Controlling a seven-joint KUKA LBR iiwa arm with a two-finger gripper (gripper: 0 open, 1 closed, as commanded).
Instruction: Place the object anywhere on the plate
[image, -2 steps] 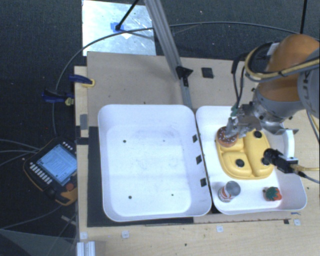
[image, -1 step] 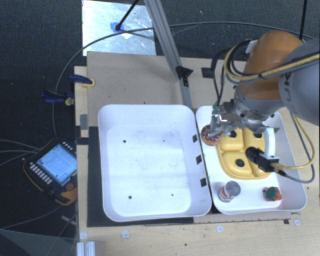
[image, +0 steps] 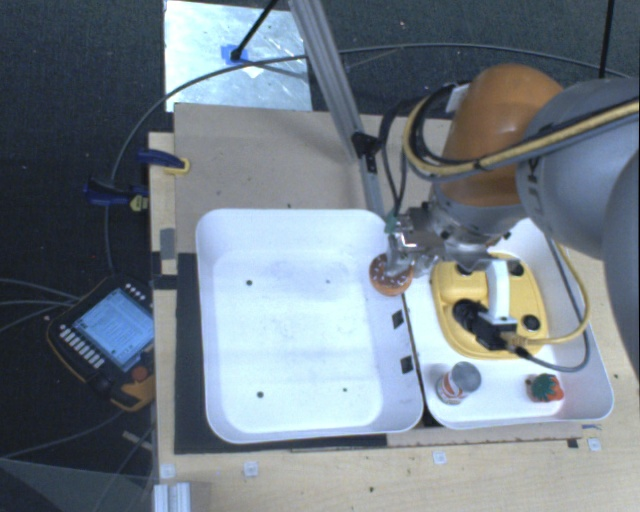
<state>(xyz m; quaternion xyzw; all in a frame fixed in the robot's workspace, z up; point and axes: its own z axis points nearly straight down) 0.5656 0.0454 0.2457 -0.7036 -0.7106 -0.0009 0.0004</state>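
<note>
My gripper (image: 398, 262) hangs over the rim between the two bins, at the right edge of the left bin (image: 290, 330). It is shut on a small brown round object (image: 385, 276) that sits at its fingertips. A yellow plate (image: 447, 298) lies in the right bin (image: 585, 395), just right of the gripper and partly covered by the wrist. The brown object is left of the plate, apart from it.
In the right bin's front part stand a small grey and red cylinder (image: 460, 381) and a small green and orange item (image: 543, 387). A teach pendant (image: 105, 335) lies off the bench to the left. A slanted metal pole (image: 335, 85) crosses behind the bins.
</note>
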